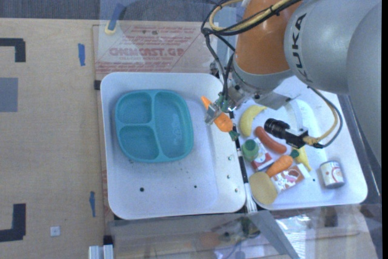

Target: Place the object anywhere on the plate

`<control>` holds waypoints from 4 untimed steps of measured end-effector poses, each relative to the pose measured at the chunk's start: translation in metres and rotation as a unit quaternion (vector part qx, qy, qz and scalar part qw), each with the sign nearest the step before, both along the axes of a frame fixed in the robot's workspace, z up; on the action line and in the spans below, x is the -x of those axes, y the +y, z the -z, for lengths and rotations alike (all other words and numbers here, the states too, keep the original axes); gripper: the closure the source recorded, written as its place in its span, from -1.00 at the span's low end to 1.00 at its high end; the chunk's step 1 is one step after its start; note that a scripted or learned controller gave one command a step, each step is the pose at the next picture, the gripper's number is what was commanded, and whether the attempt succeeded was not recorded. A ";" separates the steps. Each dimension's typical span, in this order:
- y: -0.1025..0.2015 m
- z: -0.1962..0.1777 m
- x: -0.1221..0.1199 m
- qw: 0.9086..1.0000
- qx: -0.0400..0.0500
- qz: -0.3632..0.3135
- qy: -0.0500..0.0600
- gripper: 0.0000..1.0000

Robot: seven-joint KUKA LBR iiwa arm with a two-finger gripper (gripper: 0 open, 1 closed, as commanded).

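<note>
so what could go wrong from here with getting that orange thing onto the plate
1. The gripper sits at the orange piece over the seam between the bins; whether it has a firm hold is unclear, so the piece may drop on the way.
2. The plate lies well to the left; an early release lands the piece on the left bin's floor.
3. The right bin is crowded, so neighbours may get dragged.

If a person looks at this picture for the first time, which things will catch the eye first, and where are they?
The big grey arm with its orange band comes in from the right and dominates the upper right. Below it, the gripper hangs over the right edge of the left bin, with a small orange object at its tip. The teal divided plate lies in the left bin, and the right bin holds a cluster of toy foods.
</note>
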State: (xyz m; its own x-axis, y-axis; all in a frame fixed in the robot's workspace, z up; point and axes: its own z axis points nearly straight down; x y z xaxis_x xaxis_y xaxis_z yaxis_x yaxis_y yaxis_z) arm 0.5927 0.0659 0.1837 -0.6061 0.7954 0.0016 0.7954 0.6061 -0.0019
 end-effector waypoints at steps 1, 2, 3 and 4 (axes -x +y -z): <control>0.069 0.000 -0.021 1.000 0.000 -0.027 -0.001 1.00; 0.032 0.012 -0.043 0.997 0.001 0.079 -0.001 1.00; 0.093 0.020 -0.049 0.997 0.001 0.082 -0.001 1.00; 0.094 0.019 -0.049 0.997 0.001 0.082 -0.001 -1.00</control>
